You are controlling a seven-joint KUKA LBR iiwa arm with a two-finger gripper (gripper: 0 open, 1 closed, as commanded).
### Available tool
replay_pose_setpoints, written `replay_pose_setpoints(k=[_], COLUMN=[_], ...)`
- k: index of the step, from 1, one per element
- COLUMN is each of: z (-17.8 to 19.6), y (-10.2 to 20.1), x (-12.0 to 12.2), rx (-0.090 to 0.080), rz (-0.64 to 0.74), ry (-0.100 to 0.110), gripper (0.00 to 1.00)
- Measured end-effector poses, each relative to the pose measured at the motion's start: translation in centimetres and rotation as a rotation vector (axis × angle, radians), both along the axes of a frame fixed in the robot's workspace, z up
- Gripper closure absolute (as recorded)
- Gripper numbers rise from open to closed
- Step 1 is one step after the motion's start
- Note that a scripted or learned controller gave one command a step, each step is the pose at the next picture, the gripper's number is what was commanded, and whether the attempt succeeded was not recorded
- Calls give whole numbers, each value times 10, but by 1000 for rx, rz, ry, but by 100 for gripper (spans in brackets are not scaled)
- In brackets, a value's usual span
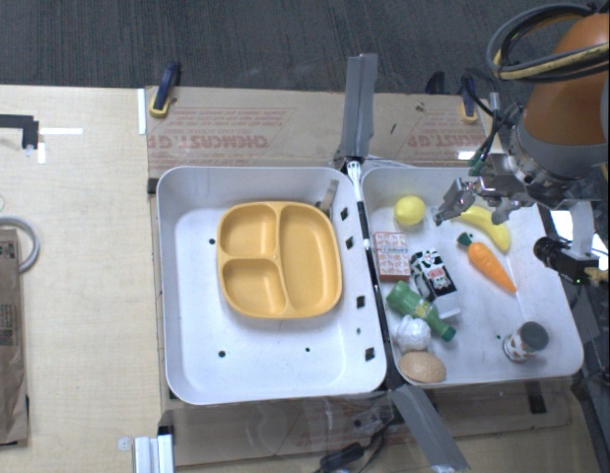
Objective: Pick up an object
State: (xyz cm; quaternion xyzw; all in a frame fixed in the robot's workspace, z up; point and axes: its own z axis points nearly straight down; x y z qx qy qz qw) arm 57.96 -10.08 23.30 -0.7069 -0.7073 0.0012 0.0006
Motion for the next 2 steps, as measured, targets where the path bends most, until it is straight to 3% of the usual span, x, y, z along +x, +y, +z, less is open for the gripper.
replay_pose_setpoints(k=[1,2], z=[-9,-140], y=[-49,-102], x=[8,17], rx=[-1,2], rz=[-119,-110], ry=[-1,-6], gripper=[0,0])
